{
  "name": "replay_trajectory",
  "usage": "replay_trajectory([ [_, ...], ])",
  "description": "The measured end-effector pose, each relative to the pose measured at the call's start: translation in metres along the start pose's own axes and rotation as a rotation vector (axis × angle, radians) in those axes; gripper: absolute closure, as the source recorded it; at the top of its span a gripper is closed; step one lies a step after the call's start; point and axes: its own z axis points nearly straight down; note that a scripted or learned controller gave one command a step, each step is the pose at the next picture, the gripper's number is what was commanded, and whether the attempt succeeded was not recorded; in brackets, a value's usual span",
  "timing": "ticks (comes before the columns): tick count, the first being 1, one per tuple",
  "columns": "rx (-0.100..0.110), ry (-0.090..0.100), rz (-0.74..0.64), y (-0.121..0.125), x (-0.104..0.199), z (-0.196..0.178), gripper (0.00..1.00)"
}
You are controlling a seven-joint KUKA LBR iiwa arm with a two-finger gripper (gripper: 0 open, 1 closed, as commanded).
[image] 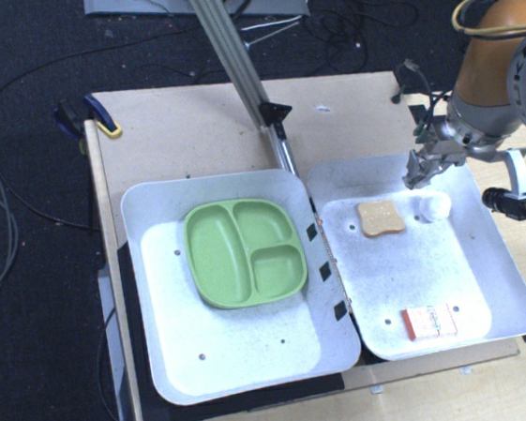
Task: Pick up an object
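Observation:
A tan slice of bread (380, 218) lies at the far side of the right bin (494, 254). Just to its right sits a small white round object (431, 205). A red and white packet (430, 322) lies near the right bin's front edge. My gripper (417, 175) hangs over the far edge of the right bin, just above and left of the white object and right of the bread. Nothing shows between its fingers.
A green three-compartment plate (246, 252) rests in the left bin (169, 338). A slanted metal pole (238, 57) runs from the top down to the gap between the bins. Cables lie on the dark floor at left.

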Motion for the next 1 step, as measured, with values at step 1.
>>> replay_trajectory([
  [1,-0.002,0.000,0.000,0.0029,-0.0006,-0.0653,1.00],
])
